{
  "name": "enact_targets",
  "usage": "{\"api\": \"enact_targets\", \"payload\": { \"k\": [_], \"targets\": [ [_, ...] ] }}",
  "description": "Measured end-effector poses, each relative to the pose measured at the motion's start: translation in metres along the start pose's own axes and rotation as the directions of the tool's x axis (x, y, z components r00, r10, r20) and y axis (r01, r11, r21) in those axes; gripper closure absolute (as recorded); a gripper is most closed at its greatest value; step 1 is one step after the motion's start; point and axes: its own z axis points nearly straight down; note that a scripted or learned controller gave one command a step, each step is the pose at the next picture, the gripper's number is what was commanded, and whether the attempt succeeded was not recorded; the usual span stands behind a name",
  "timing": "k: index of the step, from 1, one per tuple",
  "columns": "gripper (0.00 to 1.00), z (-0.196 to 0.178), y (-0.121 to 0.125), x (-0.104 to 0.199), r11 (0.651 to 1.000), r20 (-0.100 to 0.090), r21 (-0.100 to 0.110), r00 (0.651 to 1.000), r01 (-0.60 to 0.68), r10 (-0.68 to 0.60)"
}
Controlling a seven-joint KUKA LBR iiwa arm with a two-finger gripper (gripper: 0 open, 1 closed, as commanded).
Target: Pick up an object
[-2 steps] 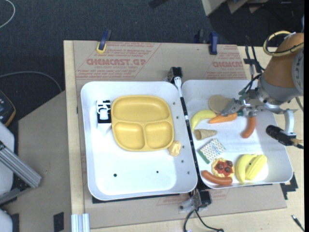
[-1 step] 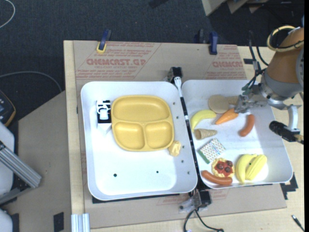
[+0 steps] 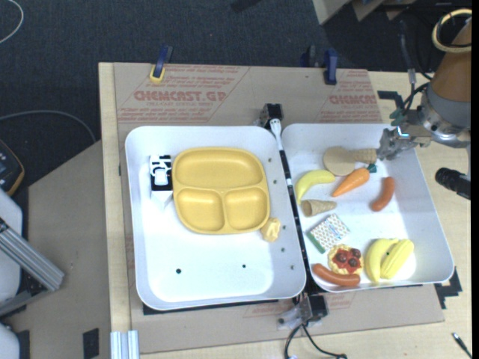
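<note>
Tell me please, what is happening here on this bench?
A robot arm reaches in from the right, its gripper above the far side of the right bin, near the tan flat piece and carrot. It holds nothing visibly. The left bin holds a yellow divided tray.

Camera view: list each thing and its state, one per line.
Gripper: over right bin's far edge, by the tan slab.
Yellow tray: upright in left bin, compartments bare.
Tan slab: flat, far end of right bin.
Carrot: lying, touching slab.
Banana: lying beside carrot.
Sausage: lying apart, right side.
Cone: on its side.
Banana bunch: lying at near edge.
Hot dog: lying at near edge.
</note>
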Motion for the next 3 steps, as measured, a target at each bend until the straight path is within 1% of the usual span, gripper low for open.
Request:
{"api": "enact_targets", "payload": {
  "k": [1,2,3],
  "targets": [
    [1.00,-0.055,0.002,-0.001,1.000,0.001,-0.002,1.000,0.000,0.000],
    [1.00,-0.052,0.001,0.050,1.000,-0.005,0.009,1.000,0.004,-0.004],
    [1.00,-0.043,-0.018,0.099,1.000,-0.006,0.011,1.000,0.003,-0.003]
  ]
}}
